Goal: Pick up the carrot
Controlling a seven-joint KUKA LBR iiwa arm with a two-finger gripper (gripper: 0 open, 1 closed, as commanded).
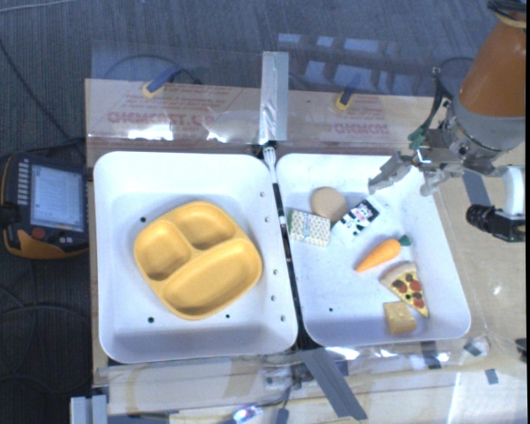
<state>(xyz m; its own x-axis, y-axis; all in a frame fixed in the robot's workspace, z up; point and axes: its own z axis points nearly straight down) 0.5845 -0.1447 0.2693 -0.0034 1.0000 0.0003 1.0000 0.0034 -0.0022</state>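
Pincer (408,173): over right bin (442,237), near its upper right corner; fingers spread, nothing between them. Carrot (377,254): lies mid-bin, below and left of pincer, well apart; open white floor on its left. Pizza slice (405,285) just below carrot; yellow block (399,317) near bottom rim. Black-and-white piece (359,216), round tan piece (328,203), patterned square (309,228) toward left wall. Left bin (115,325): yellow divided plate (197,259), margin all round.
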